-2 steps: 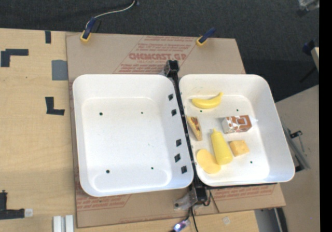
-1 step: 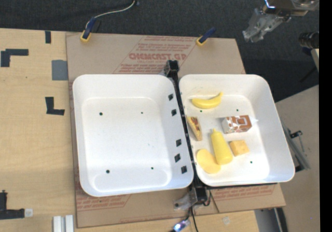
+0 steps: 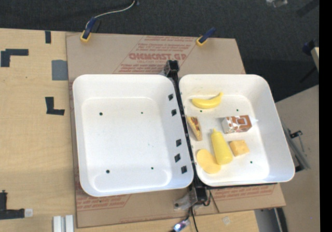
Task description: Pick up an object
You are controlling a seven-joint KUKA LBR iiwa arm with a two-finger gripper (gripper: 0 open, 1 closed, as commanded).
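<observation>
One yellow bottle (image 3: 221, 147) lies lengthwise, cap toward the banana (image 3: 207, 101).

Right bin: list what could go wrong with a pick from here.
1. The yellow bottle lies touching the yellow disc and sits close beside the tan block, so a grasp may catch or shove a neighbour.
2. The sandwich piece lies against the right bin's inner wall, leaving little room on that side.
3. The banana is curved and could roll away.
</observation>
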